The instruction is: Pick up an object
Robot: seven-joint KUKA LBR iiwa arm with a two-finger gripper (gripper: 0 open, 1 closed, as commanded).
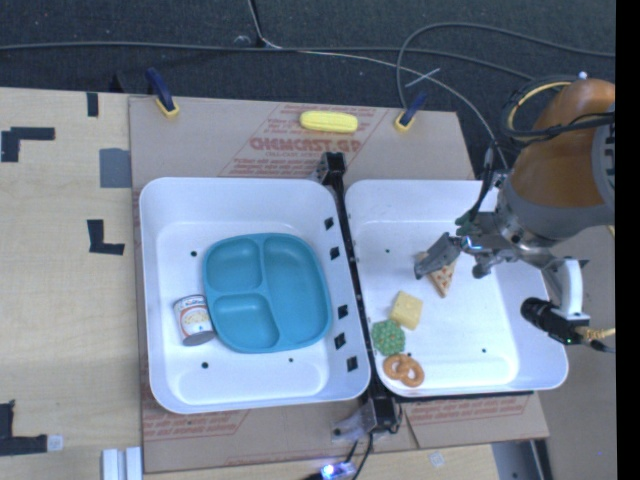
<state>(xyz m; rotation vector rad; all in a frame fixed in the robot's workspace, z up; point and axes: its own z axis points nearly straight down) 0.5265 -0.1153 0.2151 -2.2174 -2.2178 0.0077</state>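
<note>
Your jaws (447,264) in the right bin (500,368) are closed on a tan wedge (442,279), above the yellow block (406,310) and pretzel (404,370)

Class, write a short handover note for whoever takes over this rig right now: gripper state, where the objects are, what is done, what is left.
Gripper: over the right bin, fingers around a small orange-brown wedge; whether it is lifted cannot be told.
Right bin also holds a yellow block, a green piece and a pretzel.
Left bin: blue divided plate and a small can beside it.
A yellow banana-like object lies on the cardboard behind the bins.
Done: gripper reached the wedge.
Left: confirm the grasp and lift.
</note>
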